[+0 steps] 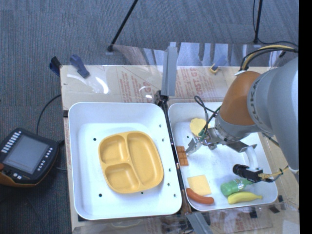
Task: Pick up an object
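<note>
Fingers (193,145) hang spread and unladen beside the orange waffle piece (182,155) in the right bin (269,177); closing off-centre could merely nudge it against the bin wall.

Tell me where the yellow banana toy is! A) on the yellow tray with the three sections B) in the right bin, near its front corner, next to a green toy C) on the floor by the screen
B: the banana lies in the right bin near its front right corner, just below the green toy.
</note>
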Robot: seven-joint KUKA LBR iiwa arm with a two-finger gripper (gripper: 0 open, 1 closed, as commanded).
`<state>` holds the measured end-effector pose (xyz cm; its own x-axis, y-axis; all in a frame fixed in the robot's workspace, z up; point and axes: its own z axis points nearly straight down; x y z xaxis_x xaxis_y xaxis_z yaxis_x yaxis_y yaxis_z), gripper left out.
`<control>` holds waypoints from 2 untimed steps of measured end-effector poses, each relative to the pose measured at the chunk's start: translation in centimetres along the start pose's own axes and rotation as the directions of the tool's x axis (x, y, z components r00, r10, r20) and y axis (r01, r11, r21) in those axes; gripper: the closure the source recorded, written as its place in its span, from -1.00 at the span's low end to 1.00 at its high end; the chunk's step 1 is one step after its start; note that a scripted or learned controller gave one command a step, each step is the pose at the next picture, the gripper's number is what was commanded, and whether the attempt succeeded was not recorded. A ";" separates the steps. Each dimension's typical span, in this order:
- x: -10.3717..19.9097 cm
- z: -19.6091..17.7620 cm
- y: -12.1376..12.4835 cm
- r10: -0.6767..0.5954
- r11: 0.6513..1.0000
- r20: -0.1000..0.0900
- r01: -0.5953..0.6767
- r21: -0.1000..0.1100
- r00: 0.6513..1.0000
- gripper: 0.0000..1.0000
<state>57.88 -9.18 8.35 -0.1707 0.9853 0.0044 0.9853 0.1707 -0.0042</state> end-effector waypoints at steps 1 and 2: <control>1.0 0.1 -3.6 -0.077 0.997 0.001 0.077 0.004 0.997 -1.00; 2.3 0.1 -10.0 -0.104 0.995 -0.002 0.104 0.006 0.995 -1.00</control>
<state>47.67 -8.59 8.26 -0.2718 0.9623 0.0065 0.9623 0.2718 -0.0101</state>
